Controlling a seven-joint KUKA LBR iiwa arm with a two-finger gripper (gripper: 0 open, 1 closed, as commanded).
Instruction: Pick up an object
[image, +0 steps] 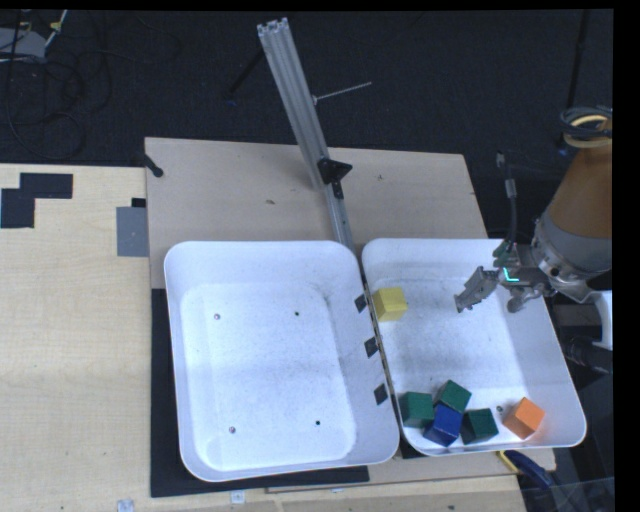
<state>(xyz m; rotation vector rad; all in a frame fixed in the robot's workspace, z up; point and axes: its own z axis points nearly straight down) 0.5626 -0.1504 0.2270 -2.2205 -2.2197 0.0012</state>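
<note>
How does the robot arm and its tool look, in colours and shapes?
The arm is thick and rounded, with an orange band over a grey wrist section. The tool is small, dark grey metal, with thin fingers and a small green-blue light near its base.

arm (585, 215) cut off at right edge, hand (492, 290) finger gap too small to tell

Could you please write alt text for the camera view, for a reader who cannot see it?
The gripper hangs over the right bin, with no block between its fingers. In that bin a yellow block sits by the left wall, and green, blue and orange blocks cluster at the near edge.
</note>
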